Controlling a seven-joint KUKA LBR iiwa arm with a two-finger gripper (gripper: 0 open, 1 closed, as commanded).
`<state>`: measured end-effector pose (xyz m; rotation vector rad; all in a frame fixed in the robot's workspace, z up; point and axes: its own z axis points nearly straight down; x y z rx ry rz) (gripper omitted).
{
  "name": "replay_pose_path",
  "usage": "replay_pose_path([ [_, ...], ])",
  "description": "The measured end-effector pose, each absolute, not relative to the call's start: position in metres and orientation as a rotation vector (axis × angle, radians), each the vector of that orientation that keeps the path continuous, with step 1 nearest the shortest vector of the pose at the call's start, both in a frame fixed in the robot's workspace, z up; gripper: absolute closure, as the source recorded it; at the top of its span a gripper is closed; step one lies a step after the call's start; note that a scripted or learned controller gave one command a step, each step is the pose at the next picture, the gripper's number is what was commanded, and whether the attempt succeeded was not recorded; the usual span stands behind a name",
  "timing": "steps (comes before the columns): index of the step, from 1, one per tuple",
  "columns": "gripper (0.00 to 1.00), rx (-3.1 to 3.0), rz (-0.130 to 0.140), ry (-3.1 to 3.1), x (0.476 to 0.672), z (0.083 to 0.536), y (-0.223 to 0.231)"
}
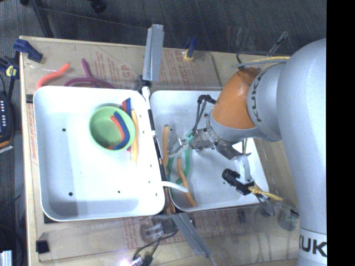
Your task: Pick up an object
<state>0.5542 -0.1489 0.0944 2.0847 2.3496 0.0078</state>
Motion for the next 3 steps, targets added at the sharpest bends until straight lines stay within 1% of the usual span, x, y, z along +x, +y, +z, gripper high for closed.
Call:
replay_pose_path([
  [1,1.00,2.083,0.002,2.363,0.553,0.106,-0.148],
  [2,0.00,2.083,0.002,2.364,0.553,0.106,-0.148],
  [3,0.00,2.036,0.009,2.360,0.524,0.099,-0.121],
])
